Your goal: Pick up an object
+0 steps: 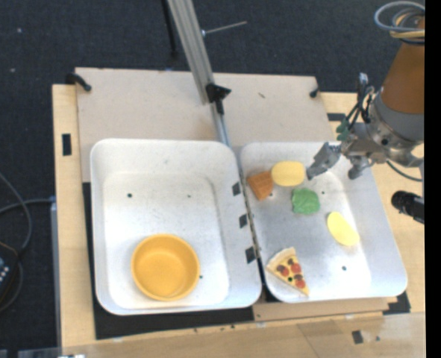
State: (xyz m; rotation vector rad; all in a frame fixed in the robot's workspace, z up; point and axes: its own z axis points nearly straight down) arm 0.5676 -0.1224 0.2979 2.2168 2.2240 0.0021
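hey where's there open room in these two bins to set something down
Most of the left bin is bare: all its floor above and beside the yellow bowl. In the right bin, there is bare floor between the pizza slice and the lemon. Its upper part is crowded: orange piece, yellow bun, green piece, and the tool.

Single fixed camera above bench, angled down, both bins point(101, 200) framed, arm point(403, 88) entering right
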